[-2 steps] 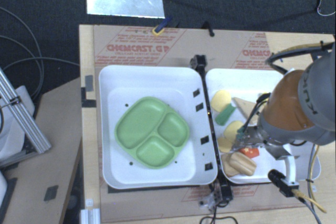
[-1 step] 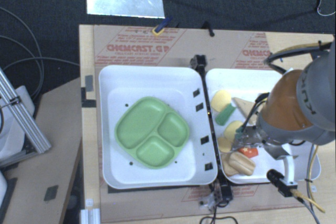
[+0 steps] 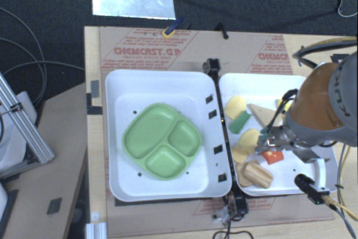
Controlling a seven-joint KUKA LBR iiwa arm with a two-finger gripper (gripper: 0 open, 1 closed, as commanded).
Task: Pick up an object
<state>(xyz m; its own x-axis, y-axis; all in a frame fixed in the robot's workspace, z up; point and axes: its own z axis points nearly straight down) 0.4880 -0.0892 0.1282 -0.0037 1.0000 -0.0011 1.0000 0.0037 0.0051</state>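
Note:
In the right bin (image 3: 263,82) lie several toy food pieces. There is a pale yellow round piece (image 3: 235,103), a green piece (image 3: 240,121) and a tan wedge (image 3: 262,113). A yellow piece (image 3: 249,138), a tan wooden roll (image 3: 257,175) and a small red piece (image 3: 273,157) lie nearer the front. My gripper (image 3: 268,144) is low over the bin's middle, right above the red piece and beside the yellow piece. The grey and orange arm (image 3: 321,103) hides the bin's right half.
The left bin (image 3: 120,92) holds a green divided plate (image 3: 162,140). A black divider with clips (image 3: 219,120) runs between the bins. Both bins rest on a cardboard sheet (image 3: 145,50). Cables (image 3: 313,50) hang near the arm at the right.

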